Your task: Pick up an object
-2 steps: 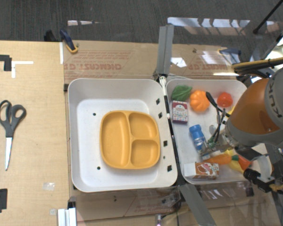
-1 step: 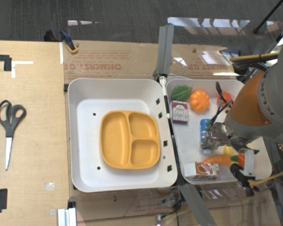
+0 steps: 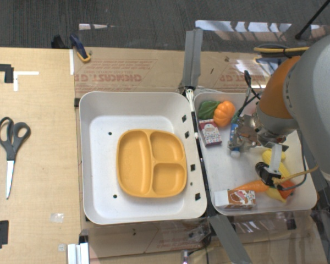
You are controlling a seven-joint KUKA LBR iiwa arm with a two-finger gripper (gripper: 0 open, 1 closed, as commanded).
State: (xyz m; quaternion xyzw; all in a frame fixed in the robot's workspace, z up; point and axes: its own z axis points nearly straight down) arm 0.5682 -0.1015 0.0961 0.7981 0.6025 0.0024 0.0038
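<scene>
The right bin (image 3: 223, 172) holds several small things. An orange pumpkin (image 3: 224, 113) lies beside a green leafy piece (image 3: 208, 109) at the far end. A small red and white box (image 3: 210, 133) sits by the left wall. A red and white carton (image 3: 241, 198) lies at the near edge, with an orange carrot (image 3: 257, 186) and a yellow toy (image 3: 278, 164) to its right. My gripper (image 3: 238, 141) reaches down into the middle of this bin, just right of the small box and below the pumpkin. The arm's grey and orange wrist (image 3: 278, 100) hides the bin's right side.
The left bin (image 3: 93, 147) bears a yellow divided plate (image 3: 152, 163). Scissors (image 3: 11, 142) lie on the wooden bench at far left. A grey bar (image 3: 192, 59) stands behind the gap between the bins. Cardboard lines the bench behind both bins.
</scene>
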